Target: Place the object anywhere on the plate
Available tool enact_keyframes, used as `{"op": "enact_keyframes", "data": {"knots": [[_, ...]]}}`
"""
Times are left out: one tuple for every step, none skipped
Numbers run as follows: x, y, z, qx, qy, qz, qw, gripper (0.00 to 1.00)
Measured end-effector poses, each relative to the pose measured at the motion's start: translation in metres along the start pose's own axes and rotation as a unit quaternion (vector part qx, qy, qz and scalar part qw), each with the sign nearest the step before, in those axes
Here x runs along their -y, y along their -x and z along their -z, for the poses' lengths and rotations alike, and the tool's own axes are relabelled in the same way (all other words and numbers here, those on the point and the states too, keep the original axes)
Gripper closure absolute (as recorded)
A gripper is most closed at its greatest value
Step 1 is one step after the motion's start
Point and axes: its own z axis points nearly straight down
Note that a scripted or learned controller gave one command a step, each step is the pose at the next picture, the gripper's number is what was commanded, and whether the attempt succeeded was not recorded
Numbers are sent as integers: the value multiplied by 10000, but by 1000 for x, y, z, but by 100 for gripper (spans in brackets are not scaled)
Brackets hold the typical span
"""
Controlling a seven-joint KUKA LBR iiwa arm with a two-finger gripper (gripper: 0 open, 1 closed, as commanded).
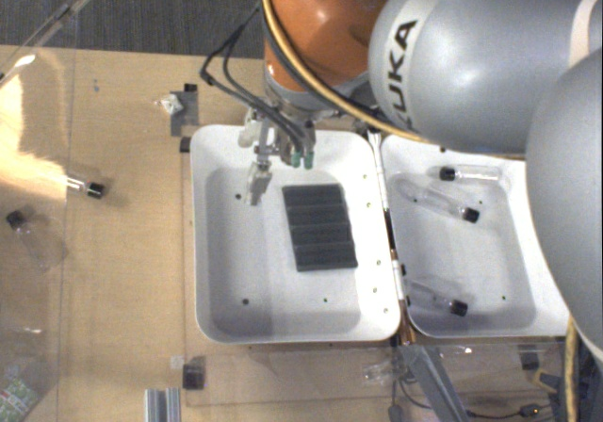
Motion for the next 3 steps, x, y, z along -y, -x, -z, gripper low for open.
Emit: {"op": "enact_keyframes", "data": {"knots": [[-11,-28,-103,-17,-4,-319,9995,0],[-11,-25,-90,33,30,-325,9995,100],[-19,51,-83,-1,0,646,9979,100]]}}
